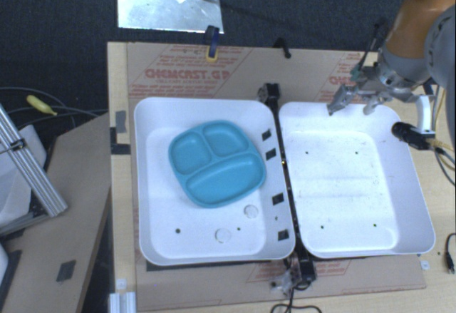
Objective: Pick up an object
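Right bin's [356,247] far rim: open tool [352,100].

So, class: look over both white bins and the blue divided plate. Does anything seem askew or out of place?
The blue three-compartment plastic plate lies rotated in the left white bin, its edges not parallel to the walls. The gripper hovers over the right white bin's far rim.

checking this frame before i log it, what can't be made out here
- Pincer on the grey arm: too small and blurred in the camera view to read its state.
- Arm's upper part: cut off by the right edge.
- Floor of the left white bin under the blue three-compartment plastic plate: hidden by the plate.
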Controlling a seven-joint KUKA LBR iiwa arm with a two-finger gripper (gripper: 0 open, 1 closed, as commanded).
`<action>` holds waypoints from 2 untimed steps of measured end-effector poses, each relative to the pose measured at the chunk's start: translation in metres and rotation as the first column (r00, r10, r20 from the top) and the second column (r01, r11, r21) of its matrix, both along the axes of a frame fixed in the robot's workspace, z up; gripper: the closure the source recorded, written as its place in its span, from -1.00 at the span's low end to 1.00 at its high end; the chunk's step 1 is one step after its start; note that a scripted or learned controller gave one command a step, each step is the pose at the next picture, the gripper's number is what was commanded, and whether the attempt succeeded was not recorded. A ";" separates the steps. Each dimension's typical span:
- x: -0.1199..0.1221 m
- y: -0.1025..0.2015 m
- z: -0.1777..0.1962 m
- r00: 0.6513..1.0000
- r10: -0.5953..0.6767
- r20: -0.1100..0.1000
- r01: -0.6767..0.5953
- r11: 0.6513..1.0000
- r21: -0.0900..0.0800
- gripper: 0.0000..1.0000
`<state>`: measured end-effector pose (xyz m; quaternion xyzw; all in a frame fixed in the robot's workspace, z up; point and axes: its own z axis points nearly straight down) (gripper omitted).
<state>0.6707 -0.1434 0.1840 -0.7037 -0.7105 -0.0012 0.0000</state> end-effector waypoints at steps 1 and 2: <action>-0.001 0.095 0.001 1.000 0.003 0.001 -0.003 1.000 0.003 -1.00; -0.005 0.056 -0.105 1.000 -0.011 -0.008 0.011 1.000 -0.002 -1.00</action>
